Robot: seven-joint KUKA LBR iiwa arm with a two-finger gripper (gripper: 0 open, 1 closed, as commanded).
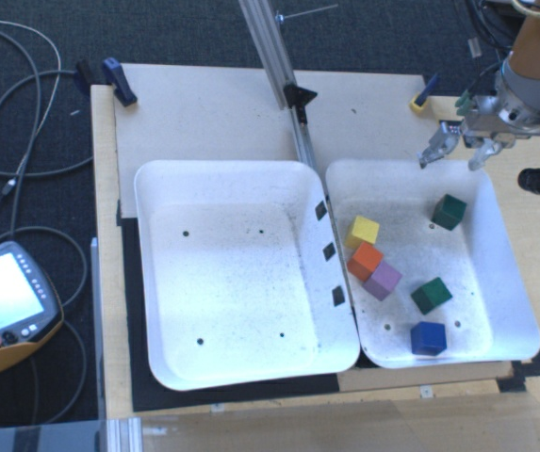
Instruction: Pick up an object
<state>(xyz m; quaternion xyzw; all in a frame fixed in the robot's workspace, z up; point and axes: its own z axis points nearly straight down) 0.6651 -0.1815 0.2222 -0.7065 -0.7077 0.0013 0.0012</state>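
Progress: you have nothing lifted yet; every block lies on the floor of the right bin point(496, 252), so the reach, the closing and the lift are all left to do.
Blue cube point(428, 337): nearest you, by the right bin's near edge, sitting nearly square to that edge.
Near green cube point(431, 295): just beyond the blue one, turned so a corner points toward the near edge.
Purple cube point(382, 280): toward the bin's left wall, touching the orange cube, set diamond-wise.
Orange cube point(365, 259): between purple and yellow, touching both as far as you can tell.
Yellow cube point(364, 231): the far end of that row of three, which runs slantwise from the left wall toward the bin's middle.
Far green cube point(449, 211): alone near the right bin's far right corner, slightly rotated, well apart from the others.
Long axis: none of these is elongated, so you only need to match the faces' rotation.
Likely target: in my judgement the far green cube, being closest to the end effector and free on all sides.
End effector point(458, 153): over the right bin's far rim, fingers spread apart and empty, above and beyond the far green cube.
Left bin point(156, 196): beside the right one on the table point(204, 111).
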